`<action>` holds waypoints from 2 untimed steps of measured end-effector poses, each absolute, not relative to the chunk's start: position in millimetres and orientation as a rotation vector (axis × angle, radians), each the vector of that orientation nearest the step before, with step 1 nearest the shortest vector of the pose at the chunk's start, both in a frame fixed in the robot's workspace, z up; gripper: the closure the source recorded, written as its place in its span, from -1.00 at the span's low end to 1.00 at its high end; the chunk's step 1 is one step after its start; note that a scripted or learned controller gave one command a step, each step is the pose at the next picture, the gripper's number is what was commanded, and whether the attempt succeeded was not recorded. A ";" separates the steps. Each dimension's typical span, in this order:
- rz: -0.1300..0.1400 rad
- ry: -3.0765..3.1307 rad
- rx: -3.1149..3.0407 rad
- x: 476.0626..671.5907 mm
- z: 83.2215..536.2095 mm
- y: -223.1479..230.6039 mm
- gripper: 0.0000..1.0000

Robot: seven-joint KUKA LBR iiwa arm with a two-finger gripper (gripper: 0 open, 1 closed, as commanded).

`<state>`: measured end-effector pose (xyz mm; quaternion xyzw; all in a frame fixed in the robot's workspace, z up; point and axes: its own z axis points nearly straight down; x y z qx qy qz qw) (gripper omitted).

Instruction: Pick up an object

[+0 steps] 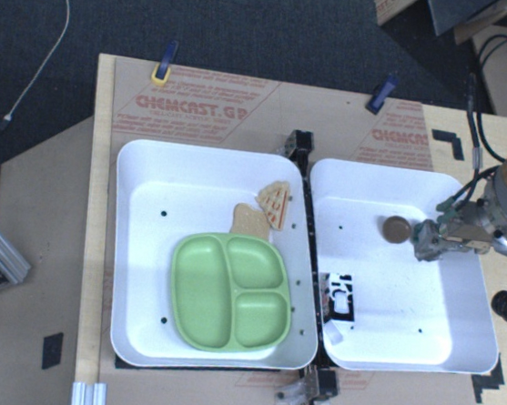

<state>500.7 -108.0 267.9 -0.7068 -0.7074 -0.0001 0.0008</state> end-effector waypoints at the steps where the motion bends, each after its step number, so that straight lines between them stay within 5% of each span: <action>1: 0.000 -2.226 -2.212 522.8 251.6 -53.9 1.00; 2: -0.002 -2.227 -2.213 540.3 238.1 5.5 1.00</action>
